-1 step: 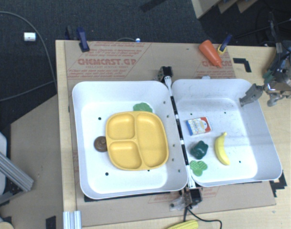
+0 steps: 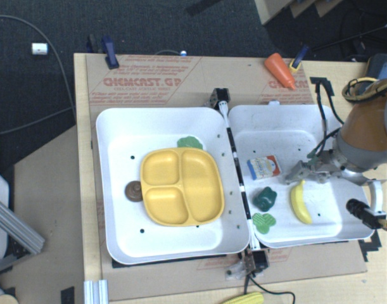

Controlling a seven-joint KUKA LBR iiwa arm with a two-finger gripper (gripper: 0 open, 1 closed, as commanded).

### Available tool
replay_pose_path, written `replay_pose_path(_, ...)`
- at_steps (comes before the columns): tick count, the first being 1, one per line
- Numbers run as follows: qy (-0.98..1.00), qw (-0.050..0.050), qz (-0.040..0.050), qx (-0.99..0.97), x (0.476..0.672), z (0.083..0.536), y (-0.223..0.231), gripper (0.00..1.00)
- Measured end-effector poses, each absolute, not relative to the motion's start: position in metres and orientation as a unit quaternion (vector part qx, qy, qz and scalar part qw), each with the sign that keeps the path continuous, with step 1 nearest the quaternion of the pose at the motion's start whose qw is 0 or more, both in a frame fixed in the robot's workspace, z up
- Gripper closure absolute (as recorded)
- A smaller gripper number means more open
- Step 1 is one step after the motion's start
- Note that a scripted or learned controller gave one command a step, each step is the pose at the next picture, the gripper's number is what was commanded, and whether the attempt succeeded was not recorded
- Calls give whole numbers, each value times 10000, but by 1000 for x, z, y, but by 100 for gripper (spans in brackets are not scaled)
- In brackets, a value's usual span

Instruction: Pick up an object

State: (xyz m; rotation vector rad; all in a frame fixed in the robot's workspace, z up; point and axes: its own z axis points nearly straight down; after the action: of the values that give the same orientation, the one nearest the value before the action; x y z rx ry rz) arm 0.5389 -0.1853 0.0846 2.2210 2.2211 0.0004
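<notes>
Banana [image 2: 300, 202] as landmark: the yellow fruit lies in the right-hand white bin [image 2: 288, 116], its long axis running roughly front to back with a slight curve, just below the gripper [image 2: 305, 170] of the grey-and-orange arm that reaches in from the right. The gripper hangs directly beyond the banana's far tip, near it but apparently not touching, and nothing can be seen between its tips; whether the gripper is spread or closed cannot be told from this slant. Left of the banana sit a dark green bell pepper toy [image 2: 265, 199], a light green leaf-shaped piece [image 2: 264, 221] and, farther back, a small red-and-white packet [image 2: 263, 167]. Well apart to the banana's left, in the other white bin [image 2: 111, 170], rest a yellow divided plate [image 2: 181, 186], a brown round object [image 2: 133, 190] at its left edge and a green item [image 2: 190, 142] partly hidden behind it. The banana looks the nearest candidate, requiring a short move toward the camera.
</notes>
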Motion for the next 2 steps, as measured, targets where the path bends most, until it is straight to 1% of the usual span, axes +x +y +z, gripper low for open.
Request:
replay_pose_path(1,7072,-15,-2,7070,492,84,-137,0)
replay_pose_path(2,7067,-3,4,7075,493,94,-137,100)
